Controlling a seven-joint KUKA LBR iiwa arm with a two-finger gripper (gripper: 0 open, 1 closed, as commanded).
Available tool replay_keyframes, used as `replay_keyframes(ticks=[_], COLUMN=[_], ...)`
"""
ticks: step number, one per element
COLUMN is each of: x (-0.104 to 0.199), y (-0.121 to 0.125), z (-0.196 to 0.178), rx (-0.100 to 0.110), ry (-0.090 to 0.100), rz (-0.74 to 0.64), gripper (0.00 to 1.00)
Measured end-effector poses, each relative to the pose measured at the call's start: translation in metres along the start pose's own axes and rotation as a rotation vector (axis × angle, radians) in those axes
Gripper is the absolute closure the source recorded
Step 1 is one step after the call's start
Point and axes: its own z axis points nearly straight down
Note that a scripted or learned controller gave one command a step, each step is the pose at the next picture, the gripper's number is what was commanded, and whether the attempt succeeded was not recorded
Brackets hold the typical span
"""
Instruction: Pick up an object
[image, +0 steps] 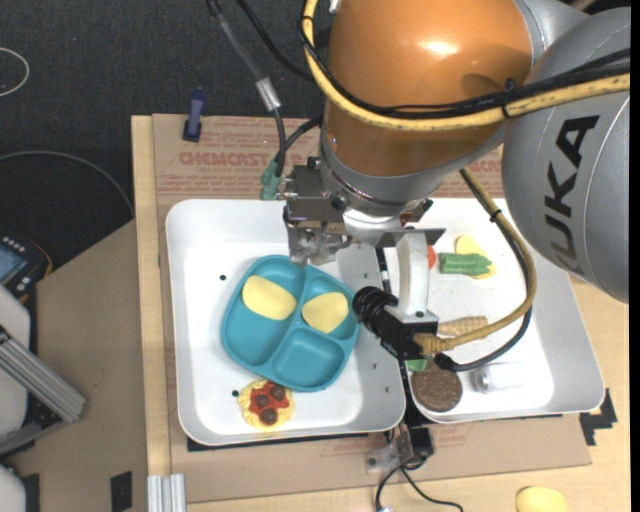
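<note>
A blue divided plate lies in the left bin with two yellow pieces in its upper sections. A small pizza slice rests below the plate near the bin's front edge. My gripper hangs low over the plate's upper rim, under the big orange wrist band. The arm's bulk hides the tip of the gripper and the middle of both bins.
The right bin holds a green object with a yellow piece beside it, a tan cone, a round brown disc and a pale clear item. Cables trail across the divider.
</note>
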Motion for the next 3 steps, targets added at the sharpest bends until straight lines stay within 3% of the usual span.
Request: replay_keyframes(ticks=[1,2,3], x=[0.001,-0.030,-0.008], y=[0.000,0.052,0.015], z=[-0.010,-0.063,0.036], rx=[-0.002,-0.007,0.010], ry=[0.001,0.000,-0.003], rz=[0.000,0.004,-0.003], gripper=[1.00,1.00,1.00])
